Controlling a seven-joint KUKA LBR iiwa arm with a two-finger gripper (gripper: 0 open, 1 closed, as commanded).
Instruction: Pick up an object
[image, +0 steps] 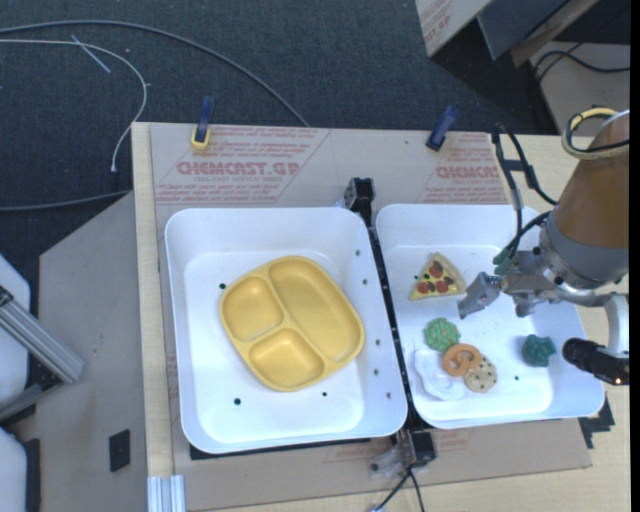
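Note:
The right bin (500, 225) holds several toy foods. A pizza slice (436, 277) lies at its upper left. Lower down sit a light green broccoli piece (441, 333), an orange ring (462, 358), a cookie (481, 376) and a white piece (436, 378), all bunched together. A dark green piece (538, 349) lies apart on the right. My gripper (503, 298) hovers open over the middle of this bin, right of the pizza slice and above the orange ring, with only bare bin floor between its fingers.
The left bin (200, 300) holds a yellow divided plate (290, 321). A black divider (382, 300) runs between the two bins. The grey and orange arm (597, 215) covers the right bin's upper right part.

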